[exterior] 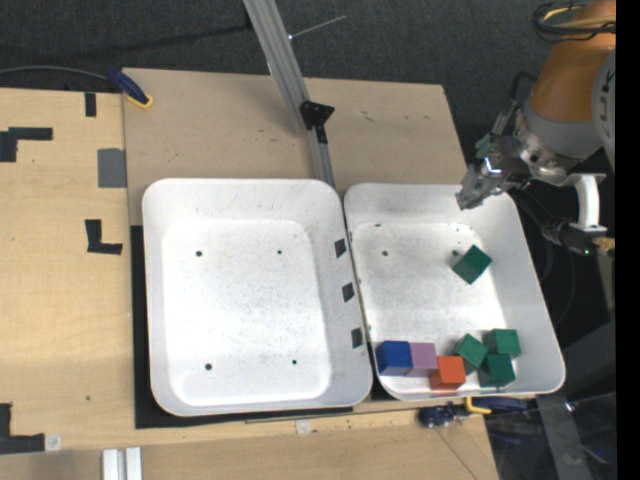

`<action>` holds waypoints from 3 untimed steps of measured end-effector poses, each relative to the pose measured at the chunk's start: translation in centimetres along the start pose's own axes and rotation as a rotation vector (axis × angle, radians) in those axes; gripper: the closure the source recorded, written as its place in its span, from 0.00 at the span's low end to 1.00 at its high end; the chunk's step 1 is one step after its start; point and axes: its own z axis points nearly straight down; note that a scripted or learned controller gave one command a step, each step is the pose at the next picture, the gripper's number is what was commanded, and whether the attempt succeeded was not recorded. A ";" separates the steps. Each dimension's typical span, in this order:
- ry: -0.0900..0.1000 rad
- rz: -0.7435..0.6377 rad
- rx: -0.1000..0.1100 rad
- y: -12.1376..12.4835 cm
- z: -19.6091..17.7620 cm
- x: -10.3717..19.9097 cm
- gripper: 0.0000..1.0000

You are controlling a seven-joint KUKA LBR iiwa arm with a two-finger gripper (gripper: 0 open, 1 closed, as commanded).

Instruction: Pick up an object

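A: Where does the gripper (478,190) stand?

B: Over the upper right rim of the right bin (530,258), at about 1 o'clock from that bin's middle. The arm (565,88) reaches in from the right, its orange band above the wrist. Whether the tips are spread or pressed together cannot be told; they are small and dark against the rim. Nothing shows between them.

A: And the nearest block?

B: A green block (471,264), tilted, alone on the bin floor. It lies at about 6 o'clock from the gripper, near but apart from it, with bare white floor between.

A: The other blocks?

B: Clustered along the near wall of the same bin. From left to right: a blue block (395,356), a pale purple block (423,355) touching it, an orange block (450,370) just beside, then three more green blocks (489,354) bunched at the near right corner. The whole cluster sits at about 6 o'clock from the lone green block, well apart from it.

A: The left bin (160,268)?

B: It lies at 9 o'clock from the right bin, rims touching, with a slanted metal pole (275,38) above the seam
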 end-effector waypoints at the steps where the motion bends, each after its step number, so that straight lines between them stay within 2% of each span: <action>1: 0.002 -0.006 0.000 0.7 -0.8 6.0 1.00; 2: 0.002 -0.006 0.001 1.5 -1.0 12.3 1.00; 3: 0.001 -0.006 0.003 2.0 0.3 18.3 1.00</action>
